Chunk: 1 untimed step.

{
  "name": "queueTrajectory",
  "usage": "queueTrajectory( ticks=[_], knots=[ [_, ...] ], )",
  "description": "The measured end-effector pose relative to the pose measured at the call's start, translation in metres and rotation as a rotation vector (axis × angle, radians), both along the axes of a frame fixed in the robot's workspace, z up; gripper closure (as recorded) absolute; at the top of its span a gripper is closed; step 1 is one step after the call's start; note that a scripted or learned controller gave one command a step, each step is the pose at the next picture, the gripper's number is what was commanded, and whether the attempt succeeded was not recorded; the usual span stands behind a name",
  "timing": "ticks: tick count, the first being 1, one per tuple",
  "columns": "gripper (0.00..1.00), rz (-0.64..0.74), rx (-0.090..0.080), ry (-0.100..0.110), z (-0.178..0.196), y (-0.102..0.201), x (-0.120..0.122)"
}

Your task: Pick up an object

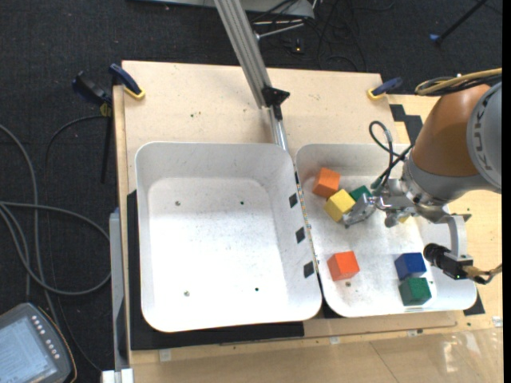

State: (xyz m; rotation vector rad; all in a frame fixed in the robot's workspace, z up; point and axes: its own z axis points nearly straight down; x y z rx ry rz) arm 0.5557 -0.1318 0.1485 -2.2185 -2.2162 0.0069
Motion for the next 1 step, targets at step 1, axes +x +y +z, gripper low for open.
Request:
queueTrajectory(
  ticks=[1],
  knots=[
    [0.0, 0.0, 0.0, -0.002, -0.0539, 0.0006, -0.0012]
  ],
)
